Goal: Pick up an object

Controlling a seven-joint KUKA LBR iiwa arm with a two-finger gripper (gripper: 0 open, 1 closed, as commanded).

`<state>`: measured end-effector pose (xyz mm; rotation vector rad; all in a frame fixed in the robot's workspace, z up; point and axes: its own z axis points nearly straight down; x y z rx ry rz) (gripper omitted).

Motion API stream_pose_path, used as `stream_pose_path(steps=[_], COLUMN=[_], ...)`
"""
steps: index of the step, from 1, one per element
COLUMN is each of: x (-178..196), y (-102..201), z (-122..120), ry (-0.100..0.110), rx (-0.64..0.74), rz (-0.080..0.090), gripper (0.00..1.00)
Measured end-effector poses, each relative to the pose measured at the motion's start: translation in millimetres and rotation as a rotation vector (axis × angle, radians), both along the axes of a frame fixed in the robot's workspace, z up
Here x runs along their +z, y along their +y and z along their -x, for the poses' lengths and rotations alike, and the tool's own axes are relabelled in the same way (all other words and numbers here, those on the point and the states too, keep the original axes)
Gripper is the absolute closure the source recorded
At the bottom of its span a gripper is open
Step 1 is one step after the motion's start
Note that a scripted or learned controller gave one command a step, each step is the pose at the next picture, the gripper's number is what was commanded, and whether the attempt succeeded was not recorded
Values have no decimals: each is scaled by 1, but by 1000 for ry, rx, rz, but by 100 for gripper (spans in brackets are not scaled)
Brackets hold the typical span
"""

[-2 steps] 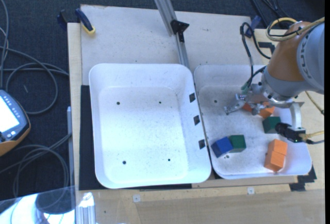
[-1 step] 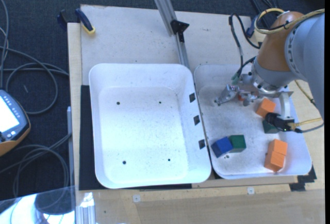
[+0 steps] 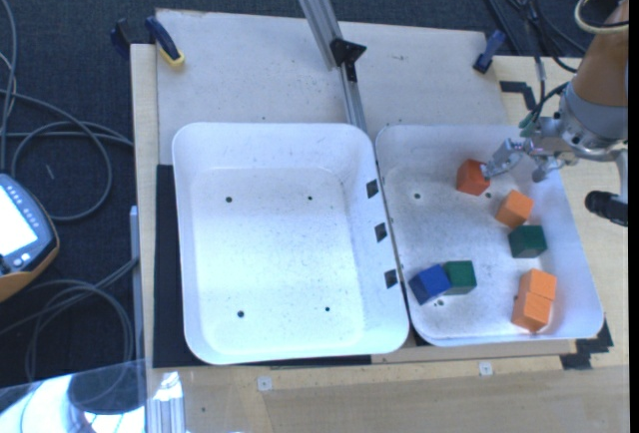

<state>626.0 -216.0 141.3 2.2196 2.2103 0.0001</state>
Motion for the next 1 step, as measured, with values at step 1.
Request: stream_pose_path(steps=[1], x=[-30], y=[22], z=[2], ry=[9], rx=[6], rz=[-8], gripper=[0])
